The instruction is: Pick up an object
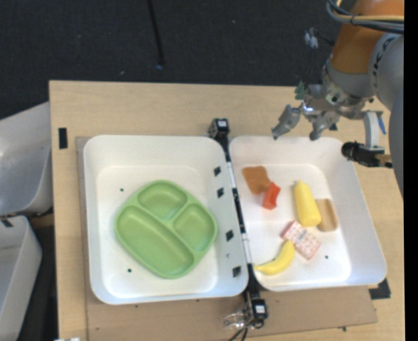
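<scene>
My gripper hangs over the far rim of the right bin, its two fingers spread open with nothing between them. Below it in that bin lie an orange-brown piece, a small red piece, a yellow cylinder, a tan block, a pink and white checkered packet and a banana. All of these rest on the bin floor, apart from the gripper.
The left bin holds a green divided plate. A black hinge strip runs between the two bins. A white box stands off the bench to the left.
</scene>
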Controlling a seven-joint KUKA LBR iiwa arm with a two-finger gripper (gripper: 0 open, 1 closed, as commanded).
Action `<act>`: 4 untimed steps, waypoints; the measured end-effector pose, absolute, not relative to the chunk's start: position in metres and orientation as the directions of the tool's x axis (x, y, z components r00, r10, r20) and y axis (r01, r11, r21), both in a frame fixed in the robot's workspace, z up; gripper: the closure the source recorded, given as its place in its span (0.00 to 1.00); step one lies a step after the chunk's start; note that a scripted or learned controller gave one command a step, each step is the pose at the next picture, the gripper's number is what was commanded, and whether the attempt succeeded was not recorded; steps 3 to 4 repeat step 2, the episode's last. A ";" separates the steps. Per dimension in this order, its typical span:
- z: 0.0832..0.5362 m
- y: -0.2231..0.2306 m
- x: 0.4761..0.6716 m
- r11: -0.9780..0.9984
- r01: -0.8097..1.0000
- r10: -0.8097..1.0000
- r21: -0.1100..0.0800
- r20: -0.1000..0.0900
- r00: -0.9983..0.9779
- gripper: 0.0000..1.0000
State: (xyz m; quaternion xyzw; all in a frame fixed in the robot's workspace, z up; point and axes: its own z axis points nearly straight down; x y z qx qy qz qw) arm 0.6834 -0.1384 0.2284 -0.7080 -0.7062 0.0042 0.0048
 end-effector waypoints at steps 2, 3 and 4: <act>0.176 -0.136 0.686 0.002 1.000 1.000 -0.004 -0.002 -0.002 0.00; 0.176 -0.136 0.686 0.002 1.000 1.000 -0.004 -0.002 -0.002 0.00; 0.176 -0.136 0.686 0.002 1.000 1.000 -0.004 -0.002 -0.002 0.00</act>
